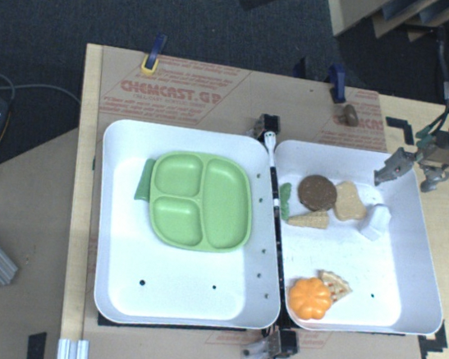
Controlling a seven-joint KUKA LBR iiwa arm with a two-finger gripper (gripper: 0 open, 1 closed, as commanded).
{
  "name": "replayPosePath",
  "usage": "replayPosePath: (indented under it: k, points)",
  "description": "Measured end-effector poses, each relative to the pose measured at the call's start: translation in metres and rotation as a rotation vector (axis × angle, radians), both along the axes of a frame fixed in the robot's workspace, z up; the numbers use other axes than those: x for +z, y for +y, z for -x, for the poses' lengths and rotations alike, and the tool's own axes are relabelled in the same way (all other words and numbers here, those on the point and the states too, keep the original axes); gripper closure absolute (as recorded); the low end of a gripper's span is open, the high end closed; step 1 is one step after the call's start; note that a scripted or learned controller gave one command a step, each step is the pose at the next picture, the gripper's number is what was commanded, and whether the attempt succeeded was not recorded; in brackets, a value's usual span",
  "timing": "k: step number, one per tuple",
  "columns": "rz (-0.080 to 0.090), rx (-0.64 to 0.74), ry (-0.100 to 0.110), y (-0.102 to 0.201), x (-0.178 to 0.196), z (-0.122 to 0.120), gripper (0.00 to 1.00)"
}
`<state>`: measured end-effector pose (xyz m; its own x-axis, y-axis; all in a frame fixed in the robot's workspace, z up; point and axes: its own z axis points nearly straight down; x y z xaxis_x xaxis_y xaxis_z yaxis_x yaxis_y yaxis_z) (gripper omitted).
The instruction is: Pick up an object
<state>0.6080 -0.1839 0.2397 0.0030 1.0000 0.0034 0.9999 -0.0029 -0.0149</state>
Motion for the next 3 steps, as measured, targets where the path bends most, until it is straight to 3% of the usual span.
replayPosePath:
  k: [1,3]
  points:
    - [0.003,0.003,-0.014,0.000,0.009,-0.002,0.00]
    - [0.002,0.003,-0.010,0.001,-0.088,-0.009,0.00]
